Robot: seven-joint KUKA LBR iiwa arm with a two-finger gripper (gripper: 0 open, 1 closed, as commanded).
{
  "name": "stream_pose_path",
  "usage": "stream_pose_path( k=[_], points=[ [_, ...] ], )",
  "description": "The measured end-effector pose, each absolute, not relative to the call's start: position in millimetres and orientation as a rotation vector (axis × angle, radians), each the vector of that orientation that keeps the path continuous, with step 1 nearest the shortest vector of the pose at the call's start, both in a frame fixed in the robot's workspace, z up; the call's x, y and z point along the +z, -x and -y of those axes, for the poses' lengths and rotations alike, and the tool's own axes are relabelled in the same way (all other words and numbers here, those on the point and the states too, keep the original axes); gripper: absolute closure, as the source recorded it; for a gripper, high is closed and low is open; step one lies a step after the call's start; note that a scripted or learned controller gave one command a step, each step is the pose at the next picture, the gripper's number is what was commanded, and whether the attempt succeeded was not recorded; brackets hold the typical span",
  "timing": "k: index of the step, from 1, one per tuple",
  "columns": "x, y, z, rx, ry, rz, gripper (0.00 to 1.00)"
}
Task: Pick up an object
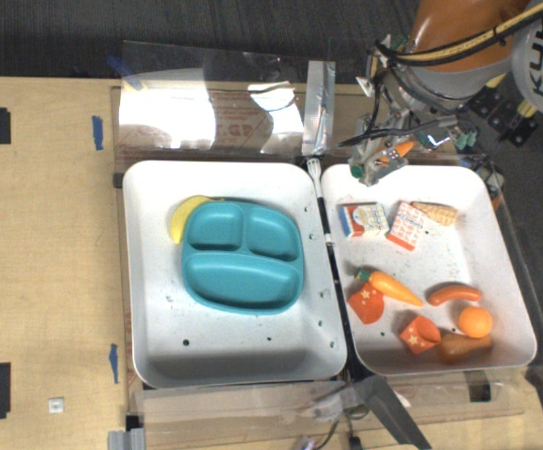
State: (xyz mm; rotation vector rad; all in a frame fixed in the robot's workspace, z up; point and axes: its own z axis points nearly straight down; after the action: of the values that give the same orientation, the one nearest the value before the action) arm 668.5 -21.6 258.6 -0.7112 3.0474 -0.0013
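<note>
From the camera view above the counter [46, 251], two shallow white bins sit side by side, which seems meant to keep one as a source and the other as a drop-off. The left bin [149, 336] carries a teal divided tray [243, 256] with a yellow piece [182, 216] tucked under its far left edge. The right bin [510, 279] holds the loose candidates for picking: a small carton [363, 219] and a snack packet [412, 225] near the far wall, a toy carrot [391, 287], a red pepper-like piece [367, 305], a red sausage [453, 294], an orange ball [475, 322], a red block [419, 335] and a brown piece [460, 347] toward the near corner. The arm [468, 17] hangs over the far edge of the right bin, with the hand [382, 160] above the rim, near the carton but apart from it. Cabling clutters the hand, so whether it is released or clenched cannot be told; nothing is visibly gripped.
</note>
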Motion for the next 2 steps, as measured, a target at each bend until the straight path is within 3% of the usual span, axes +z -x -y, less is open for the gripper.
stream_pose_path(
  k=[2],
  points=[
    [275.8,-668.4,34.9,-0.004,1.257,-2.867,1.00]
  ],
)
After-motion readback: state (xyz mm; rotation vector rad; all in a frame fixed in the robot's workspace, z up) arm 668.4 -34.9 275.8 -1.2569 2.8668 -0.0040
